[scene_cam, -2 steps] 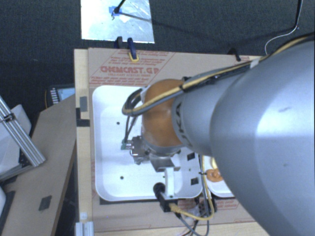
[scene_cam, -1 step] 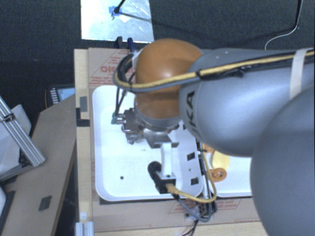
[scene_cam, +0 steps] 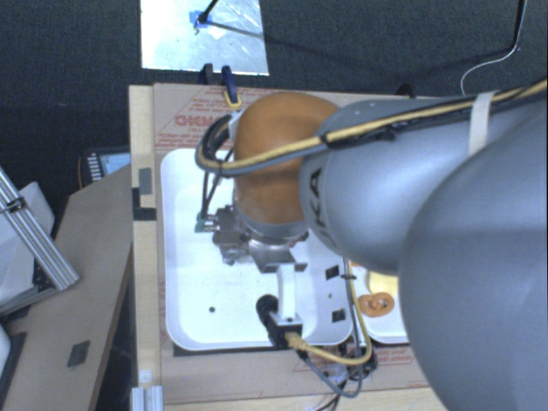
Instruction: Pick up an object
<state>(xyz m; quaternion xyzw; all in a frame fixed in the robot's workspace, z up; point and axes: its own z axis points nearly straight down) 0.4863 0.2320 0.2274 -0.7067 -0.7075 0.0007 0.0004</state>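
My gripper (scene_cam: 224,232) hangs over the middle of the left white bin (scene_cam: 184,255), low above its floor, under the orange wrist band. The grey arm covers most of the gripper. A small round tan object (scene_cam: 375,304) lies in the right bin (scene_cam: 387,332), just past the divider, well to the right of the gripper. No object shows at the gripper.
A tiny dark speck (scene_cam: 212,308) sits on the left bin's floor toward the front. The big grey arm (scene_cam: 428,212) hides nearly all of the right bin. A brown cardboard border (scene_cam: 184,118) frames the bins, with a shiny sheet (scene_cam: 204,24) behind.
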